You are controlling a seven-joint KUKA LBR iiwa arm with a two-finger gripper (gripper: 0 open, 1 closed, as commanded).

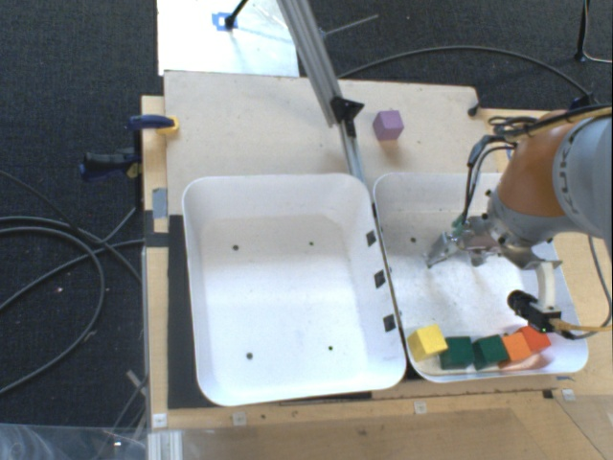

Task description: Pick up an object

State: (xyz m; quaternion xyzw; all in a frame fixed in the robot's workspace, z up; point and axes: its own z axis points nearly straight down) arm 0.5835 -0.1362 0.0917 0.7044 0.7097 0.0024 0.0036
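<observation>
Blocks: a row of small blocks lies along the near wall of the right bin (575, 300), at its lower edge in the camera view.
Yellow block (427, 341): leftmost of the row, tilted a little, close to the bin's near left corner.
Green blocks: a dark green block (457, 353) sits just beside the yellow one, and a second green block (491, 350) touches it on the right.
Orange block (518, 346): next in the row, touching the second green block.
Red block (536, 337): at the right end, pressed against the orange one and partly hidden by the arm's cabling.
Gripper (442, 250): low over the middle of the right bin, pointing left, well apart from the row of blocks; nothing shows between its fingers, and whether they stand wide or narrow cannot be told.
Arm (560, 175): grey with an orange band, reaching in from the right above the right bin.
Left bin (196, 286): white, beside the right bin, their walls touching.
Purple block (388, 125): on the tabletop (259, 123) beyond the bins, near a slanted metal pole (316, 56).
Clamp (153, 122): blue and yellow, at the tabletop's far left edge.
</observation>
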